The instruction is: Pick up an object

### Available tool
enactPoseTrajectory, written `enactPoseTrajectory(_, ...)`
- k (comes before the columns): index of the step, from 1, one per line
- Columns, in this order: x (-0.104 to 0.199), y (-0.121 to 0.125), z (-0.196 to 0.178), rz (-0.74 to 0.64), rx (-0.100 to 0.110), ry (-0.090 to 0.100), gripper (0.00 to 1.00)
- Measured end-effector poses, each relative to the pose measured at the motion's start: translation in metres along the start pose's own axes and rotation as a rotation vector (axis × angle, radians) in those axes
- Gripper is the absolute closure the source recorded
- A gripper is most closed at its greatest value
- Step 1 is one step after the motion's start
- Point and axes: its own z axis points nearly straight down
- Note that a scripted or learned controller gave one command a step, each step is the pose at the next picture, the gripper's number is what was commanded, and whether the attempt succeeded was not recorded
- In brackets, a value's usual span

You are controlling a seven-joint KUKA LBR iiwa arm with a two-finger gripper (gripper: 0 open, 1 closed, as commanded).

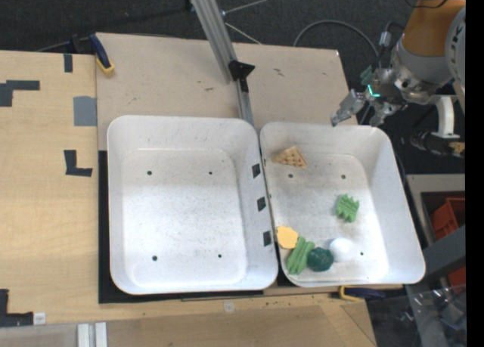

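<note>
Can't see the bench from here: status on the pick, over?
Gripper above right bin's far rim, holding nothing. Cracker, green piece, near-corner cluster all lying in that bin. Nothing blocking.

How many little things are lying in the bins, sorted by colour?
Green: 3, a leafy piece, a long piece, a dark round piece
Tan: 1, a wedge
Yellow-orange: 1, a small piece
White: 1, a ball
Total: 6, all in the right bin
</note>
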Motion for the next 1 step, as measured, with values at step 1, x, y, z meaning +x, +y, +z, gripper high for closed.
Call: enactPoseTrajectory(1,-0.0001,0.0008,-0.0034,-0.001,-0.005,-0.002,0.0)
